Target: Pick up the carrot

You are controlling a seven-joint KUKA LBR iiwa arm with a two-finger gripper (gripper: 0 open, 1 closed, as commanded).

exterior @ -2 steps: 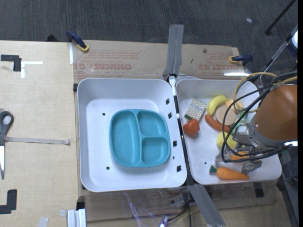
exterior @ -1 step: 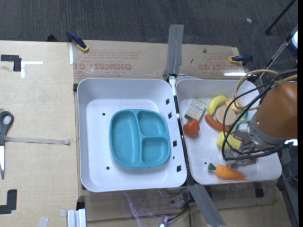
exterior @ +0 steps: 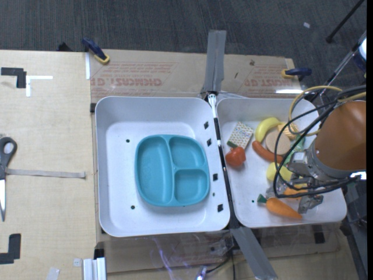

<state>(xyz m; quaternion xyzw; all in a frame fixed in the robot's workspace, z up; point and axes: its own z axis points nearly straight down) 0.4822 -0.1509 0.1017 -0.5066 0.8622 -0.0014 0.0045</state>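
Over the right bin's (exterior: 245, 212) front corner, the tool (exterior: 298, 196) hangs just above the carrot (exterior: 282, 208) — you're in the approach/descent step, nothing lifted yet. The carrot lies flat on the bin floor, green stub pointing left, orange body running right under the tool's metal parts. Can't tell how far the tool is spread; cables and wrist block it. Next move, as I judge it: straddle the carrot mid-body and close — banana (exterior: 266, 128) and tomato (exterior: 235, 156) sit clear behind.
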